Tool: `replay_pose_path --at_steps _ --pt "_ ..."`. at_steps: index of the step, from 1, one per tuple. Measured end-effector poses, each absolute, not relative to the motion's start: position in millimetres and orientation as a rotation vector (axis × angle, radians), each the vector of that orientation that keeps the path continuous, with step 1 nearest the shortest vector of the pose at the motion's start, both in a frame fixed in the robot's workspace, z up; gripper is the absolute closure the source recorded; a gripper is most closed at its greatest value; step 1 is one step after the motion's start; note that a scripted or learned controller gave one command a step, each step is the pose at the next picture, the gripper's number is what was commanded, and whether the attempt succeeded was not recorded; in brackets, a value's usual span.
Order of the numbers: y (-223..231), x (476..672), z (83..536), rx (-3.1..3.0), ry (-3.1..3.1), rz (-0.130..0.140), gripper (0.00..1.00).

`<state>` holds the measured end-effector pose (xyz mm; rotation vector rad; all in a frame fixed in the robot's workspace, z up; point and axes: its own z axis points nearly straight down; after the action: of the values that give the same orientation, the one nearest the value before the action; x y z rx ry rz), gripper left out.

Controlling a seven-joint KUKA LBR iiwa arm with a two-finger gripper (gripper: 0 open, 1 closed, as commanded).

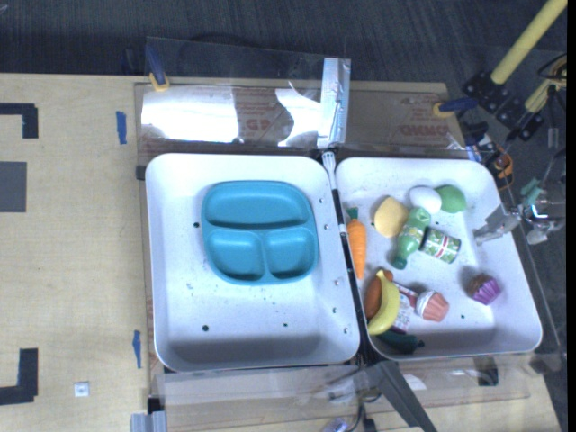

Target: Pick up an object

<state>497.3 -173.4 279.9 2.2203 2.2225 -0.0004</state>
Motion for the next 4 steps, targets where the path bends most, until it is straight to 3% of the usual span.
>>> replay_pose_path --at_steps 1,2,3,4 --pt "-132 539.1 197 2.228 2.224 -0.005 0.00" --pt "-116 592.9 88 2.154 2.276 0.008 0.00" --pt "-86 566.3 189 2.114 2.315 0.009 0.00" --pt "-108 576.7 88 2.094 2.334 0.006 0.00"
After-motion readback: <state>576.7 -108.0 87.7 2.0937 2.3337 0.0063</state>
